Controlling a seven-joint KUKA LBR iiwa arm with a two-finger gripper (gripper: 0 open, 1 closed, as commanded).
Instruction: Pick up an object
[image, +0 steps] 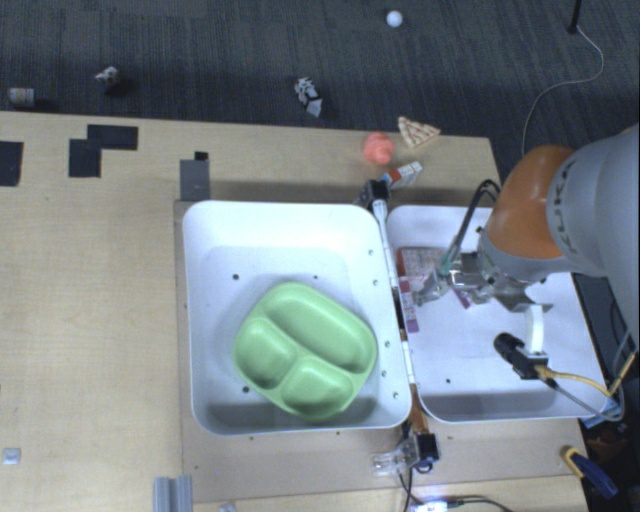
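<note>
Two white bins, green divided tray in left bin, tool over right bin, finger state unclear

A green divided plate is seen lying in the left white bin. The arm is reached over the right bin, near a reddish packet by the dividing wall.

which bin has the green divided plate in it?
The left bin. The green divided plate lies in its lower half. The right bin sits under the arm, with the gripper at its upper left by a reddish item.
</note>
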